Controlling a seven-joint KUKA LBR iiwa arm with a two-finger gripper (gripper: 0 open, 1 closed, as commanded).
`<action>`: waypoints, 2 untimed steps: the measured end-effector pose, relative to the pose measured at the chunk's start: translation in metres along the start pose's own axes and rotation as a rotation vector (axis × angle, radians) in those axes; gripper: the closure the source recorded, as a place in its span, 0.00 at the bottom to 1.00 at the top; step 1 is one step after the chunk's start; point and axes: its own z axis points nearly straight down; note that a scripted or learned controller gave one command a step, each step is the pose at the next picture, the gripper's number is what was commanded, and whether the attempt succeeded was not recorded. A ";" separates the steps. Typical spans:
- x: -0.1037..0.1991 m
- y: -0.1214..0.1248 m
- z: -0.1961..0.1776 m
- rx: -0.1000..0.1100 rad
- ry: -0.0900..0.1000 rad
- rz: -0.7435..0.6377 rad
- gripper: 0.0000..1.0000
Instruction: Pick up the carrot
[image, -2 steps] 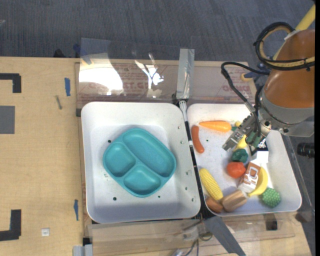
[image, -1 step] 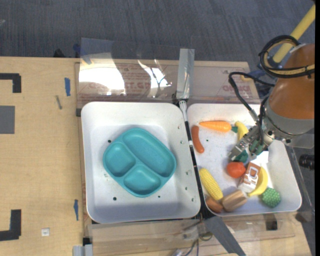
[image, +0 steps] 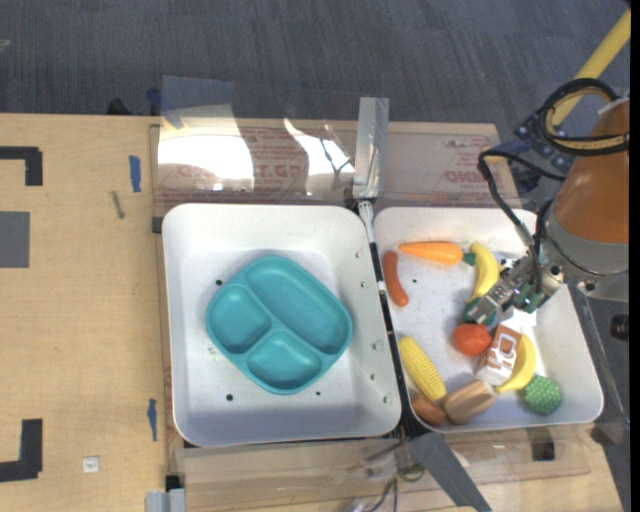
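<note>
The carrot (image: 431, 252), orange with a green stub at its right end, lies flat near the far edge of the right bin (image: 586, 345). My gripper (image: 492, 304) hangs over the middle of that bin, to the right of the carrot and nearer the front, well apart from it. It sits just above a red tomato (image: 471, 339) and beside a yellow banana (image: 485, 268). The arm's orange band (image: 596, 195) rises at the right.
The right bin also holds a red pepper (image: 395, 278), a corn cob (image: 422, 367), a second banana (image: 522, 366), a green broccoli (image: 542, 394) and a brown bread roll (image: 469, 400). The left bin (image: 190, 250) holds a teal divided plate (image: 279, 322).
</note>
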 end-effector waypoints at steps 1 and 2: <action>0.001 0.001 -0.001 -0.002 -0.001 -0.002 0.00; -0.015 0.079 0.046 -0.005 -0.004 -0.222 0.00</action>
